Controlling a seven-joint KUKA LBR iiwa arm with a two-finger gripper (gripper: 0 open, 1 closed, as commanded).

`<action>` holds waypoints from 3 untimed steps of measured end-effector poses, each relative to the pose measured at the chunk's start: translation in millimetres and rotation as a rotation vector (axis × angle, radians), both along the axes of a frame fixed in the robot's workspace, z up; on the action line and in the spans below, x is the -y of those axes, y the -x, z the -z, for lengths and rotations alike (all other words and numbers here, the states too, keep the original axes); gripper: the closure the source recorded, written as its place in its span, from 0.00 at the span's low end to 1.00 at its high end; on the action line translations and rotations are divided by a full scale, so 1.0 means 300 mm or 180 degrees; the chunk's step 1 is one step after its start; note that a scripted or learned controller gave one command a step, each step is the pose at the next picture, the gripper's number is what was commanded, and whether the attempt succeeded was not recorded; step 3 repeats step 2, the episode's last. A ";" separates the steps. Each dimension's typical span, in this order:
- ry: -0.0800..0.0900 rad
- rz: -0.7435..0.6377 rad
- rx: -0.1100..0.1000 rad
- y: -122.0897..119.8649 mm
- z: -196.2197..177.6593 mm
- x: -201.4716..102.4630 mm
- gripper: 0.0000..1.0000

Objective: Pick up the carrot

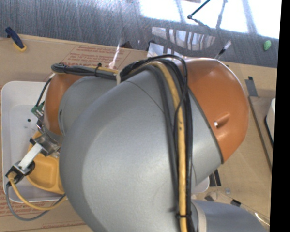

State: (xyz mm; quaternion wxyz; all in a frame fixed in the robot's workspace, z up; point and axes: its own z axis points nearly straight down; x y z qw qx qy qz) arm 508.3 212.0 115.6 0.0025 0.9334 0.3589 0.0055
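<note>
The grey arm with its orange band [218, 112] reaches across the view and hides most of both bins. Its wrist end, with the gripper [44, 142], hangs low over the left white bin [8, 96], near the bin's front half. Right below the wrist a mustard-yellow rounded thing [46, 176] lies on the bin floor, partly covered by the arm; I cannot tell what it is. Whatever else lies under the arm is hidden.
The bins sit on a brown cardboard sheet [90, 54]. A blue and yellow clamp [14, 39] lies at the bench's far left corner. A small green thing [268, 45] shows at the far right. Bare white floor [19, 116] shows in the left bin's far left part.
</note>
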 end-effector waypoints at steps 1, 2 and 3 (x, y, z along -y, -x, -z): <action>0.0032 -0.1735 0.0038 0.018 0.056 -0.008 1.00; -0.0002 -0.0383 -0.0015 -0.028 0.070 -0.017 1.00; -0.0002 -0.0383 -0.0015 -0.028 0.070 -0.017 1.00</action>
